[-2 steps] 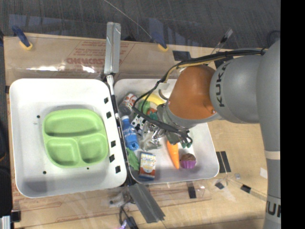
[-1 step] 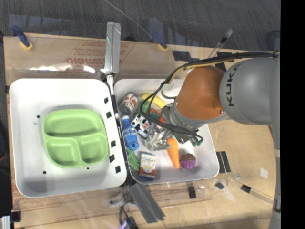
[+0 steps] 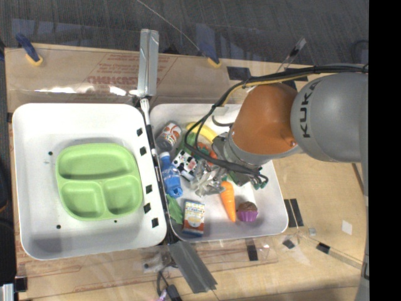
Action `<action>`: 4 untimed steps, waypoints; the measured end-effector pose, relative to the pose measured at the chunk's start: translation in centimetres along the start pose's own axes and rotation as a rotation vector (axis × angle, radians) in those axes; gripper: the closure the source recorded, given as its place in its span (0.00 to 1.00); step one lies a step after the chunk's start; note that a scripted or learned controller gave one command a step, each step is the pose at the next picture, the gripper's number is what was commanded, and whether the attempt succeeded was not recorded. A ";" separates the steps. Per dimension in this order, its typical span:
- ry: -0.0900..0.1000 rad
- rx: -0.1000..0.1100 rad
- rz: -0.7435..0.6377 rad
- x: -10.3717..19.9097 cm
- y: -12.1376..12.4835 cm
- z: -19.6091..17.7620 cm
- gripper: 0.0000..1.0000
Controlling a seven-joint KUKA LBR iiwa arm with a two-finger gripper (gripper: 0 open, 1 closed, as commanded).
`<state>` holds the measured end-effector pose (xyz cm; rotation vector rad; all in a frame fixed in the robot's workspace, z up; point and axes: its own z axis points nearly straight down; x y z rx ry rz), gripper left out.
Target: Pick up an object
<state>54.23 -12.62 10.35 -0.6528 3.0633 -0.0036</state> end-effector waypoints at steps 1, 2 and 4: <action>-0.003 0.003 -0.121 -3.4 3.9 -14.6 1.00; 0.006 -0.004 -0.188 -7.7 2.7 -14.1 1.00; 0.007 -0.007 -0.430 -15.0 8.7 -15.4 1.00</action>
